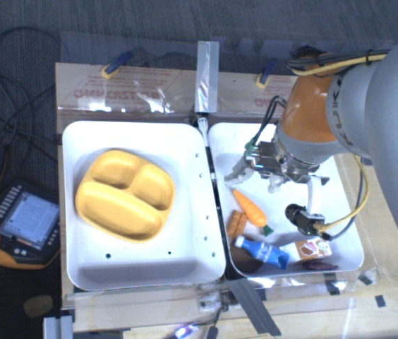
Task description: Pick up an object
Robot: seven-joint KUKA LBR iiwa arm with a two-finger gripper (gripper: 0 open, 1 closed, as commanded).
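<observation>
Dark grey carpet floor, wooden bench (68, 76) on it with two white bins side by side. Left bin (79, 260) holds one big yellow lumpy object (123, 193), roughly centred. Right bin (351, 249) holds the small stuff: one orange carrot (250, 208), one brown-orange ribbed piece (236, 224) just left of and below it, one blue bottle (264, 251) lying flat, one dark object (247, 264) under the bottle's left end, one small printed carton (313, 248), one dark purple item (317, 265) just below the carton.

Gripper (255, 179) hangs over the upper part of the right bin, below the orange wrist band (310, 115). Fingers apart, nothing between them. Carrot lies just below the gripper, its top end near the left fingertip, not touching as far as visible. Bottle and carton sit further toward the bin's near edge, apart from the gripper. Two handheld pendants (15, 221) with cables on the floor at left.
</observation>
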